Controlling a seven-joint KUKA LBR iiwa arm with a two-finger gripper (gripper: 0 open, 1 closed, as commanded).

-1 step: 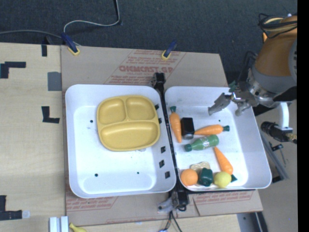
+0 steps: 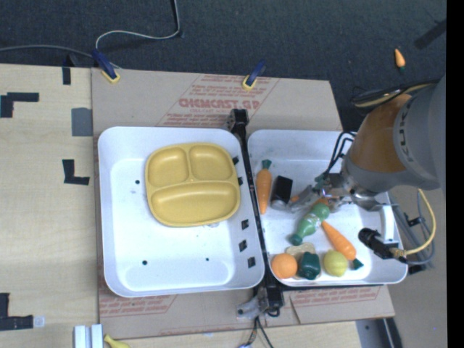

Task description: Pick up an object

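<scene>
The right bin (image 2: 304,145) holds several toy foods. A carrot (image 2: 264,185) lies along its left wall beside a small black block (image 2: 281,188). A green bottle (image 2: 310,222) lies near the middle, with a second carrot (image 2: 338,240) to its right. Along the front wall sit an orange ball (image 2: 285,265), a dark green pepper (image 2: 309,265) and a yellow lemon (image 2: 335,263). My gripper (image 2: 321,194) is low inside this bin, just above the top end of the green bottle and right of the black block. Nothing is visibly held.
The left bin (image 2: 123,216) holds a yellow divided plate (image 2: 193,183). A black divider (image 2: 246,187) runs between the bins. The arm's orange band (image 2: 380,140) and grey body (image 2: 435,136) hang over the right bin's right side. Cables (image 2: 406,249) trail by its front right corner.
</scene>
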